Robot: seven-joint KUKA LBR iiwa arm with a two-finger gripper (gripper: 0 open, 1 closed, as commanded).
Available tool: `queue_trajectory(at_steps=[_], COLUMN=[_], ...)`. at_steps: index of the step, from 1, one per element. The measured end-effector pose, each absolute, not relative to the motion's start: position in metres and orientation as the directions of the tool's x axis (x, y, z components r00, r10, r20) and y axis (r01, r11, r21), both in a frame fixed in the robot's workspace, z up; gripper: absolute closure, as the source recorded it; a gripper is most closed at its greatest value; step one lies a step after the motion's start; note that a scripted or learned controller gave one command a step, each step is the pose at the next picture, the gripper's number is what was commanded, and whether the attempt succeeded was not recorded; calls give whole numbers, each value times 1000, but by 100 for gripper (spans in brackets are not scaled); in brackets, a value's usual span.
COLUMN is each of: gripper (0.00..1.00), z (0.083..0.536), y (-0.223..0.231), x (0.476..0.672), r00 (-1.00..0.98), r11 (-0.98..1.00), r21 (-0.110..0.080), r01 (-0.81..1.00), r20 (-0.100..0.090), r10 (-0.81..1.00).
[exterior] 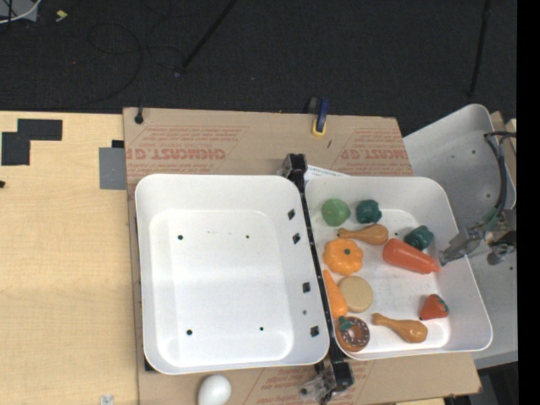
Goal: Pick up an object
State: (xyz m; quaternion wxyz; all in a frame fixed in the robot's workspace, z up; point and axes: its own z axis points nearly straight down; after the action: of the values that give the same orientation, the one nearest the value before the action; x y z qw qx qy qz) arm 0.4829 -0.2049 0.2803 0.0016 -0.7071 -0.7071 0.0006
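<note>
Two white bins sit side by side; toy food fills the right bin, gathered for picking. The gripper hovers at its far edge beside the red pepper, apparently holding nothing.

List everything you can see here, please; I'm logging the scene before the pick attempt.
left bin: 1, white, left half of the bench
right bin: 1, white, right half, holds the toy food
green ball: 1, green, far left of right bin
broccoli pieces: 2, dark green, far side; second near the right wall
pumpkin: 1, orange, left middle
red pepper: 1, red-orange, right middle
carrot: 1, orange, along the left wall
tan disc: 1, beige, beside carrot
gourds: 2, tan-orange; second near front
strawberry: 1, red, front right
doughnut: 1, brown, front left corner
white ball: 1, on the cardboard before the left bin
gripper: 1, grey, over right bin's right edge
</note>
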Motion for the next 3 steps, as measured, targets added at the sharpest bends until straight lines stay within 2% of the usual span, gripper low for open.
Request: queue_trajectory(at_steps=[1, 2, 3], gripper=[0, 100, 100], z=[81, 98, 87], y=[-204, -206, -87], x=[563, 561, 627], r00=[-4, 0, -12], r11=[4, 0, 12], r21=[1, -3, 0], r01=[1000, 1000, 1000], r20=[0, 1, 6], r10=[1000, 1000, 1000])
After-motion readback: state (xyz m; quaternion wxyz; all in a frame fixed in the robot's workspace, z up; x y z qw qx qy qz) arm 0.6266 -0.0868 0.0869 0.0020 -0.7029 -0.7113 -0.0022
